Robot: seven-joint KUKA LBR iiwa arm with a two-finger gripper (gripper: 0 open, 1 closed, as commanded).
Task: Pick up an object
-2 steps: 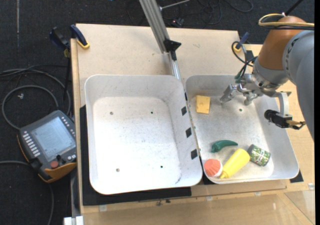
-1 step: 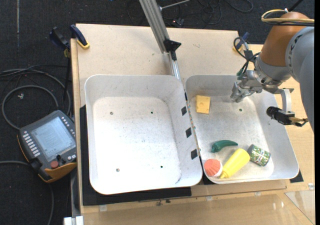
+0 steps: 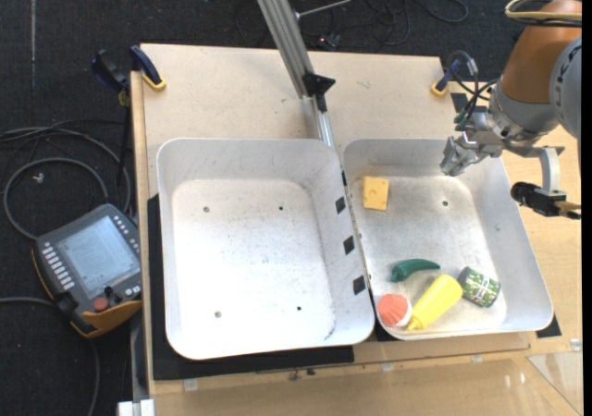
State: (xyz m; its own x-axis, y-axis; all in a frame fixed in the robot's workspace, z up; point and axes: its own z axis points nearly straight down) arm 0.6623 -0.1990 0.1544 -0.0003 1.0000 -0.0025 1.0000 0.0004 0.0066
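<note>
Camera view: approach step, nothing grasped. Tool point(image 3: 455, 161) poised above right bin's point(image 3: 523, 248) far rim; opening impossible to tell. Yellow cheese wedge point(image 3: 376, 193) nearby to its left; green pepper point(image 3: 413, 268), yellow bottle point(image 3: 435, 300), red ball point(image 3: 394, 310), green can point(image 3: 480, 287) clustered at near edge. Next: descend over one piece, centred.
</note>
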